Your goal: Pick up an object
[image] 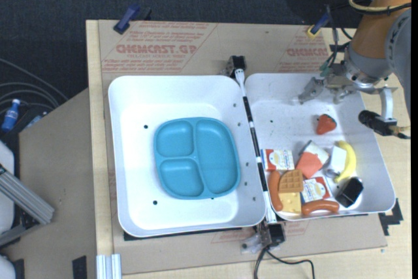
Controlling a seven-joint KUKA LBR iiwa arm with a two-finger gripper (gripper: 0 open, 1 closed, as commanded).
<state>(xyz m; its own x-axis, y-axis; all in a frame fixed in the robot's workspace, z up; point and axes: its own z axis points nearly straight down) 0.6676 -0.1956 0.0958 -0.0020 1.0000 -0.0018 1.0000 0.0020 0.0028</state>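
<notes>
Red and small, the strawberry (325,123) lies alone on the right bin (277,95) floor, just below the gripper (323,89), toward the near rim. I cannot tell the claw's state from here; nothing visible hangs in it. Other toys (waffle (291,182), banana (348,160)) crowd the near corner, farther off.

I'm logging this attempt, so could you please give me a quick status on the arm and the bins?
Gripper over right bin's far end, nothing between fingers. Strawberry just below it, apart. Other food piled at near end. Blue plate alone in left bin.
</notes>
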